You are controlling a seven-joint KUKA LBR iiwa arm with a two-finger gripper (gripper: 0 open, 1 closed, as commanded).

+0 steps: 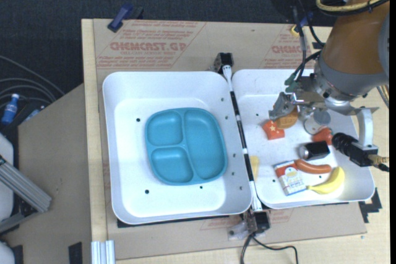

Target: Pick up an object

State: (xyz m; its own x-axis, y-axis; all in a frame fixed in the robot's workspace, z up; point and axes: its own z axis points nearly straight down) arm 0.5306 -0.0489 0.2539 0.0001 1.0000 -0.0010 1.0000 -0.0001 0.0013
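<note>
Down at the bottom of the camera view, closest of all, sits the front rim of the left bin (179,218), far to the left of the gripper (286,103). Inside that bin lies a blue plate (184,145) with three little sections, flat and smooth. It looks hard to grab because it lies flat and gives nothing to pinch. Moving right, a black bar (237,120) runs between the two bins, just left of the gripper. Then comes the right bin (267,81), where the arm (356,40) reaches in. The gripper hangs low over the back part of this bin, and it is not clear from the view whether it is spread or closed, or whether it has anything. Right under it is a small tan piece (286,120), and just below and left of the gripper is a little orange block (273,129). The block looks like the thing to pick. It seems small, light and stiff, so a pinch across its two flat sides should work well. Farther right and toward the front from the gripper lie a black can (314,150), a toy hot dog (314,166), a small snack box (292,179) and a yellow banana (329,182). The banana is curved and may slip.
</note>
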